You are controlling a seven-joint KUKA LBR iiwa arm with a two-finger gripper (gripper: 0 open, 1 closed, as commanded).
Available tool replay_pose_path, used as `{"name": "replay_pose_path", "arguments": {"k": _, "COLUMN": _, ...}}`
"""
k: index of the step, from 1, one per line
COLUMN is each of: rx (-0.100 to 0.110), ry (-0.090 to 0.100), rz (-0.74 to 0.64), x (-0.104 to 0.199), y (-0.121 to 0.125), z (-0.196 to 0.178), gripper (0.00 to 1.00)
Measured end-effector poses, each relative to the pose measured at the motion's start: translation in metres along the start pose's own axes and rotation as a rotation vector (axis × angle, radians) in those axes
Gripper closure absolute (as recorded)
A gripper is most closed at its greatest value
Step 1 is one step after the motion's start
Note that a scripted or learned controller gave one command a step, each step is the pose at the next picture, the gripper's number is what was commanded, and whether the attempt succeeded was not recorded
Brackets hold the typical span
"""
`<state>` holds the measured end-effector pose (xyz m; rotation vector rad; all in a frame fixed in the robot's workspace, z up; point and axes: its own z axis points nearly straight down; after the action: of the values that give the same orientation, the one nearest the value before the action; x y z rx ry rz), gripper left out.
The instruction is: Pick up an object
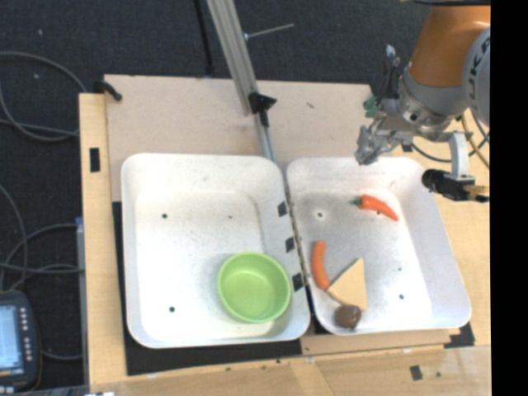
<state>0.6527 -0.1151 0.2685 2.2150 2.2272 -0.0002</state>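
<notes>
Several objects are seen in the right bin (429,246). An orange carrot (379,207) is lying near the bin's far edge, toward its right corner. A second, longer orange piece (319,264) is lying along the left wall, touching a tan wedge (351,283) beside it. A small dark brown lump (347,316) is found at the near edge, just below the wedge. In the left bin (165,196), a green bowl (254,286) is standing upright at the near right corner. The claw (368,151) is held over the far rim of the right bin, apart from all objects; nothing is seen in it, and its state cannot be told. Both bins are resting on the worktop (165,114).
</notes>
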Motion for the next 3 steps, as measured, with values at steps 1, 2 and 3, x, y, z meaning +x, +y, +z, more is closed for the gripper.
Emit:
{"name": "replay_pose_path", "arguments": {"k": 1, "rx": -0.001, "ry": -0.001, "rz": 0.0, "x": 0.041, "y": -0.019, "z": 0.009, "gripper": 1.0}}
{"name": "replay_pose_path", "arguments": {"k": 2, "rx": 0.0, "ry": 0.0, "rz": 0.001, "x": 0.073, "y": -0.045, "z": 0.015, "gripper": 1.0}}
{"name": "replay_pose_path", "arguments": {"k": 3, "rx": -0.001, "ry": 0.003, "rz": -0.002, "x": 0.123, "y": -0.07, "z": 0.01, "gripper": 1.0}}
